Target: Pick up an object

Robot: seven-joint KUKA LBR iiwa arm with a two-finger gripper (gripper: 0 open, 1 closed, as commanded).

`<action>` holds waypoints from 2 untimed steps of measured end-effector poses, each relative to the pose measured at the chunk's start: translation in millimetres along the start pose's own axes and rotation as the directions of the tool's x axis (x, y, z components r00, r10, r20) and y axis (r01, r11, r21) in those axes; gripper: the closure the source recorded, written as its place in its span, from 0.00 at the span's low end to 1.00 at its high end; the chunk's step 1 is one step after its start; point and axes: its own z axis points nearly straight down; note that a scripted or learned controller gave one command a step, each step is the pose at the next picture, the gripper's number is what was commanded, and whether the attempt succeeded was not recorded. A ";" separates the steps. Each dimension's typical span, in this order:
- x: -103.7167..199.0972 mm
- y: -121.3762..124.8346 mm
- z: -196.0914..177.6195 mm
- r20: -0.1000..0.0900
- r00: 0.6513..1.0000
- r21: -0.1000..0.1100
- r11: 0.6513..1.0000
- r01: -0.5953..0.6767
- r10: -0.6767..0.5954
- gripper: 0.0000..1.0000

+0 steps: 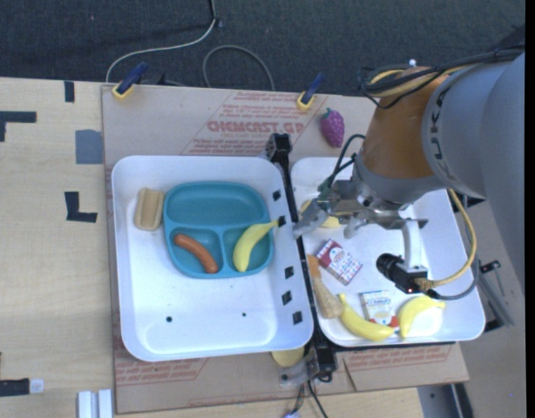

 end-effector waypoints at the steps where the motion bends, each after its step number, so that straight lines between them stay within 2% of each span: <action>1: -24.1 20.5 -0.2 0.003 1.000 -0.007 1.000 -0.002 0.002 0.00; 2: -22.6 20.0 -9.9 0.001 1.000 -0.006 1.000 0.000 0.000 1.00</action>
